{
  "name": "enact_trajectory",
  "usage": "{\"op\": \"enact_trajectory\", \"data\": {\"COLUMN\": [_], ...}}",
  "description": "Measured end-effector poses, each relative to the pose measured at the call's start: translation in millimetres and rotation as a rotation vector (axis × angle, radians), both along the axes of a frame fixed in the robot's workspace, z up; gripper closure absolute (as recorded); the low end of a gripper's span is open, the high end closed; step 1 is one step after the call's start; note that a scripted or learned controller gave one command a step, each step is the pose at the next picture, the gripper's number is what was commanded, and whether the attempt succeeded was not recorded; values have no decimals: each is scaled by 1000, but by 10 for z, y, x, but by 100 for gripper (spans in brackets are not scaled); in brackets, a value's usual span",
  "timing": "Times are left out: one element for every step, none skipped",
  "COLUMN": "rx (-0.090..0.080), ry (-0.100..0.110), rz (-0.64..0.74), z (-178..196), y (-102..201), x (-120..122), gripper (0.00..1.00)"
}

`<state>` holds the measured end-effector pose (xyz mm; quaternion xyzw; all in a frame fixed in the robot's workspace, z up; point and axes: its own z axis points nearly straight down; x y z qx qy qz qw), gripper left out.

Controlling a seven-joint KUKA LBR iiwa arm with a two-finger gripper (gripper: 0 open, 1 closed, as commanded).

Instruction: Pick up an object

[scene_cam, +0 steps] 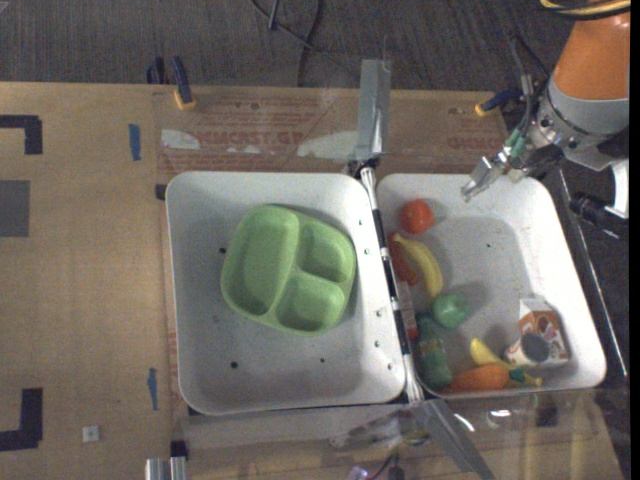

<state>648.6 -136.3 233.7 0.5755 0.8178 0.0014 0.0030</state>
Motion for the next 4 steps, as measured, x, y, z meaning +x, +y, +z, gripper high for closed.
{"op": "enact_trajectory", "data": {"rx": [1, 0, -1, -5], "ry": [5, 5, 3, 1], "rz": [130, 254, 566, 650], "z": [-958, -732, -1122, -502], "y": [261, -695, -188, -527], "x": [-690, -1234, -876, -1239], "gripper": [0, 0, 0, 0]}}
